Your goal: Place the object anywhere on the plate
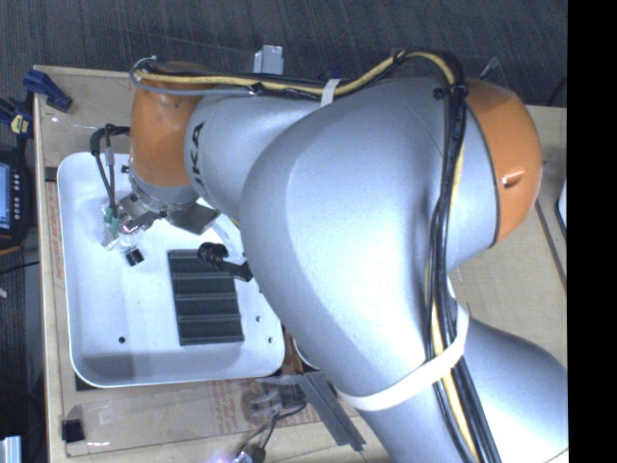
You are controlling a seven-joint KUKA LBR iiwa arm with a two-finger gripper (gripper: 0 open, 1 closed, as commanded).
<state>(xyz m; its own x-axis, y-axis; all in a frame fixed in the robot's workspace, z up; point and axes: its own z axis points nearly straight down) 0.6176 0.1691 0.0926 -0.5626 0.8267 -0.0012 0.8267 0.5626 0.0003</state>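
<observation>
Arm (386, 239) overhangs white bin (87, 355), beside dark ribbed block (205, 297).

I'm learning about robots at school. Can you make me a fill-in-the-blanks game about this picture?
1. The band above the arm's wrist is coloured ____.
2. The dark ribbed block lies inside a ____ bin.
3. The cable running along the top of the arm is black and ____.
4. The arm reaches in from the ____ side of the picture.

Missing words: orange, white, yellow, right.
</observation>
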